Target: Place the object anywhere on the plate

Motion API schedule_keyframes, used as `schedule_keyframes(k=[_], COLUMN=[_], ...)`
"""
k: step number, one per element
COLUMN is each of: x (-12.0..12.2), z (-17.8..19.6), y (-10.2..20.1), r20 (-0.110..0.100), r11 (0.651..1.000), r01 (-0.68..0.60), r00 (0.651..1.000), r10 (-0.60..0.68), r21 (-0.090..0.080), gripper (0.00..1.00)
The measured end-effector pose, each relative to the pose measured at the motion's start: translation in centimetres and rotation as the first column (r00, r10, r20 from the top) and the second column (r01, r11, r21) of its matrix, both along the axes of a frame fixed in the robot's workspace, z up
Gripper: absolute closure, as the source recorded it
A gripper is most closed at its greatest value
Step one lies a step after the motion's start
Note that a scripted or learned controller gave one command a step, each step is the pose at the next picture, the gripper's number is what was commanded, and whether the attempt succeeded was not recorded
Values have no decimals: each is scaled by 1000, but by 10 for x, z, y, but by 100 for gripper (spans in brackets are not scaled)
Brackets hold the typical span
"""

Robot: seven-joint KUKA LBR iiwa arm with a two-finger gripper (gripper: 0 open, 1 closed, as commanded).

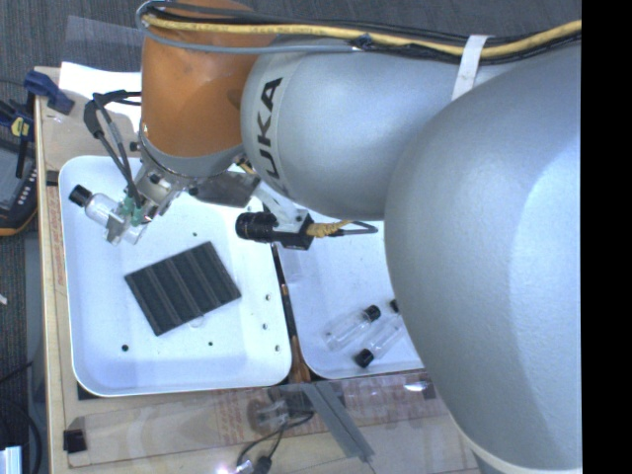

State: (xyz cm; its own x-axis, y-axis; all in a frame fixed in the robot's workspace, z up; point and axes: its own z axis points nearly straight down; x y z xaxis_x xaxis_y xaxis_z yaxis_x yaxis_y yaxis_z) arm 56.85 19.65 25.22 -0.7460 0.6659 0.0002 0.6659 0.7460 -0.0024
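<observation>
A dark ribbed plate [183, 286] lies flat in the middle of the left bin [229, 355]. My gripper [131, 217] hangs over that bin's upper left part, up and to the left of the plate. It is shut on a small clear vial [99, 208] with a black cap [77, 196], which sticks out to the left from the fingertips. The vial is apart from the plate and near the bin's left wall.
The right bin [331, 284] holds two clear vials with black caps [354, 326] [380, 344], partly under the arm. The big grey arm covers the upper and right part of the view. Tools lie off the bench at far left [18, 181].
</observation>
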Motion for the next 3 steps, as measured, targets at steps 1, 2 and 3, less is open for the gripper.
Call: schedule_keyframes(k=[1, 2, 3], x=[-83, -92, -94], z=[-2, 81, -74], y=[0, -41, -25], r20=[-2, 2, -3], r11=[969, 953, 895], r01=[248, 302, 446], r00=[969, 953, 895], r10=[-248, -302, -446], r21=[-2, 1, -4], gripper=[100, 100, 100])
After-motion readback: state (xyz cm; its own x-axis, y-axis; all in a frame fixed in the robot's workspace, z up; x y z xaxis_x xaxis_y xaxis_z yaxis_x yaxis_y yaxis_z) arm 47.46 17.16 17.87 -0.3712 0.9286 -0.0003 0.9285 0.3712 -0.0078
